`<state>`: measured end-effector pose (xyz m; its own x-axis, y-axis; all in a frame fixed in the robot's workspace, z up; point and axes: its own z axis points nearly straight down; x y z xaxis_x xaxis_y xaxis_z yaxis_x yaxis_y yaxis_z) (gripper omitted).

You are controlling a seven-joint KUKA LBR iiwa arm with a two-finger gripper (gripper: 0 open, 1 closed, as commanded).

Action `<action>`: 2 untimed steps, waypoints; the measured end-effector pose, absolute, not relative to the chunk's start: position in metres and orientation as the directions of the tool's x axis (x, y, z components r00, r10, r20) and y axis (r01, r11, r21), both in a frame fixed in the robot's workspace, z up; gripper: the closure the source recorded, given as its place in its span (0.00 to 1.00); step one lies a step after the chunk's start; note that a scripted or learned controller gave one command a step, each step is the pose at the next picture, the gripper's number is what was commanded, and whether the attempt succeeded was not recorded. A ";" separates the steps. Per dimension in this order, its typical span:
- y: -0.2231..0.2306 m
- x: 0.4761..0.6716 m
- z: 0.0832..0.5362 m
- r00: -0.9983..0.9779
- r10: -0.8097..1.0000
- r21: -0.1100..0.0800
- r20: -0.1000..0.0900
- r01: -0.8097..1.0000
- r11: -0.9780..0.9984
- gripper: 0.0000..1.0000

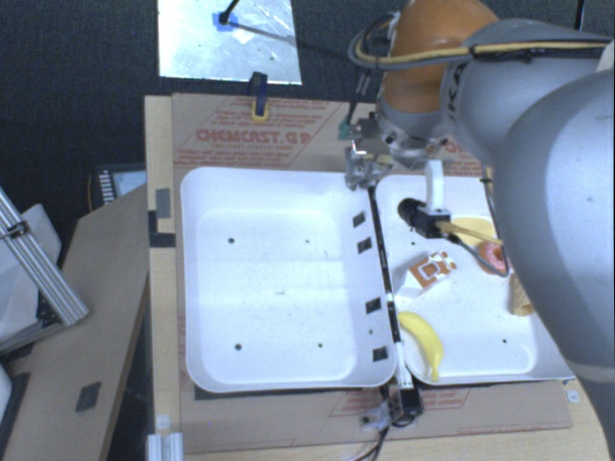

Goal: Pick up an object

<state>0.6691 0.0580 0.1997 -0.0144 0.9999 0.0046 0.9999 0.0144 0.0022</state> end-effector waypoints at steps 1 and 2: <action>0.123 0.669 0.224 -0.010 1.000 0.004 0.003 1.000 0.010 1.00; 0.163 0.669 0.327 -0.009 1.000 0.012 0.004 1.000 0.009 1.00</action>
<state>0.6694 0.1635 0.3268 -0.0087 1.0000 0.0037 0.9999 0.0086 0.0117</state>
